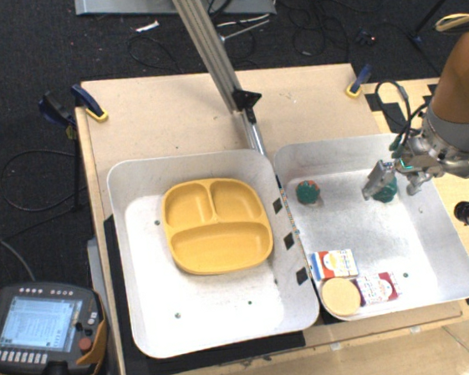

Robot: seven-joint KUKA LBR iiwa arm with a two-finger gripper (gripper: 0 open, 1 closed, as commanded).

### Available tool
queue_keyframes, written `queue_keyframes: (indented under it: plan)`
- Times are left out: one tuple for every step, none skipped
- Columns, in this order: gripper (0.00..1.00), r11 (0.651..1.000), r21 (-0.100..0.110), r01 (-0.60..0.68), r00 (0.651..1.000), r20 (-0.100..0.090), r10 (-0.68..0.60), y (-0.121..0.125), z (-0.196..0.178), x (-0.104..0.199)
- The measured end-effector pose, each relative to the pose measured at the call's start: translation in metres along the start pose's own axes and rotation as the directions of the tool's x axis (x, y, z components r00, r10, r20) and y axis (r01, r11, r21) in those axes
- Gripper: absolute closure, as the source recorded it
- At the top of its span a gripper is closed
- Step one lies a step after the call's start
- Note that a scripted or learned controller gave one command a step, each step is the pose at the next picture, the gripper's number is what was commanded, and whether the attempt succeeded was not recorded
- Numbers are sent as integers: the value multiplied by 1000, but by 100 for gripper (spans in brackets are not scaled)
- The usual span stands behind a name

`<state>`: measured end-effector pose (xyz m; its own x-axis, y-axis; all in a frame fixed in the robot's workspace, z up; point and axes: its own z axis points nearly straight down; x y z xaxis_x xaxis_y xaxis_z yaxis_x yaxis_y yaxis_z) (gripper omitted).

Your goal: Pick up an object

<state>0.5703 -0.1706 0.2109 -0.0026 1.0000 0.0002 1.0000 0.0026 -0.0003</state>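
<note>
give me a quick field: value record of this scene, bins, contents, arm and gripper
left bin: holds a yellow divided plate, three compartments
right bin: holds a green ball, a teal object, a small carton, a round tan lid and a red and white packet
arm: reaches in from the right, over the right bin
gripper: at the teal object, grasp unclear
pendant: on the floor at lower left, screen lit

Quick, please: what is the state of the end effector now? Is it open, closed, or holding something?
End effector: over the right bin, with a dark green object at its tip; open or closed cannot be told, nor a grasp.
</note>
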Motion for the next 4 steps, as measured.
queue_keyframes:
  plan:
    - [0, 1000, 0, -1, 1000, 0, 1, 0, 0, 0]
    - [0, 1000, 4, -2, 1000, 0, 2, 3, 44, -1]
    - [0, 1000, 6, -3, 1000, -1, 3, 5, 101, -10]
    - [0, 1000, 1, -2, 1000, 0, 2, 5, 116, -9]
